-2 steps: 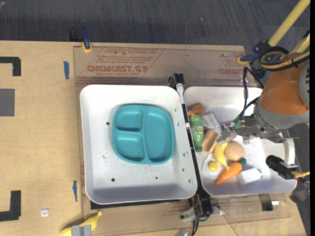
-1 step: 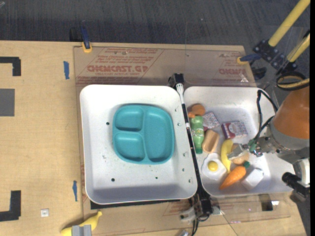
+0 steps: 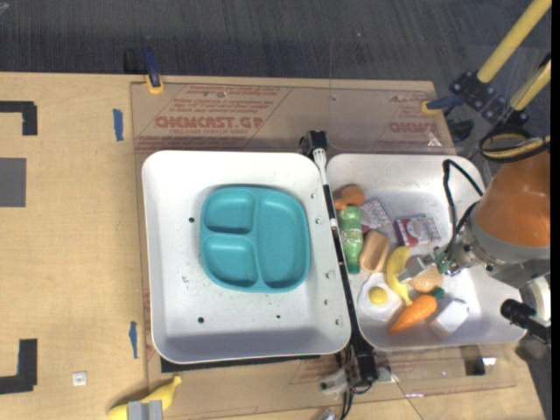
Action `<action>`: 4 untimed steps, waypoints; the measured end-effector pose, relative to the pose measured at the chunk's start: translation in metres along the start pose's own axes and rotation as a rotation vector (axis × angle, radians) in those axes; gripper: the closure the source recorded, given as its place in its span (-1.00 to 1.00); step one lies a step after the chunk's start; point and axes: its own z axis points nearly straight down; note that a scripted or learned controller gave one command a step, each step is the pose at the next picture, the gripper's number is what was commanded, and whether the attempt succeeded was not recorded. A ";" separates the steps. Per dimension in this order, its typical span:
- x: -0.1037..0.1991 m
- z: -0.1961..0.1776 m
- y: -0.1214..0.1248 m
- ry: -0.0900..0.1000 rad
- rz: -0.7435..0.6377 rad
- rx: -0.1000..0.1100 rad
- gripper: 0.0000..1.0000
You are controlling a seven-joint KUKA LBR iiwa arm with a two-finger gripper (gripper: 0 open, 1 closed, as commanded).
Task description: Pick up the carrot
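The bench (image 3: 70,261) carries two shallow white bins side by side: the left bin (image 3: 175,322) holds a teal divided plate (image 3: 256,237), and the right bin (image 3: 464,322) holds a crowd of toy food. The arm (image 3: 516,213), grey below its orange band, reaches in from the right, and its gripper (image 3: 440,265) sits low over the middle of the right bin; whether its jaws are spread or pressed together I cannot tell, since the tip is small and merges with the clutter under it. The carrot (image 3: 413,312) lies at the near side of the right bin, orange body pointing left and near, green top toward the gripper. It is tightly hemmed: a tan piece (image 3: 426,280) touches its top, a yellow banana (image 3: 398,265) curves just beyond, and a fried egg (image 3: 378,297) lies just to its left. The risk, as I judge it, is a wrong or shared grasp: the gripper appears to sit over the tan piece rather than the carrot, so closing here could take the neighbour, or nudge the tapered carrot so it slips free.
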 end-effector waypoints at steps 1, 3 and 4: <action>0.006 0.000 0.003 -0.001 -0.161 -0.004 -1.00; 0.026 -0.002 0.012 0.001 -0.476 -0.011 -1.00; -0.005 0.013 -0.013 0.020 -0.219 0.022 -1.00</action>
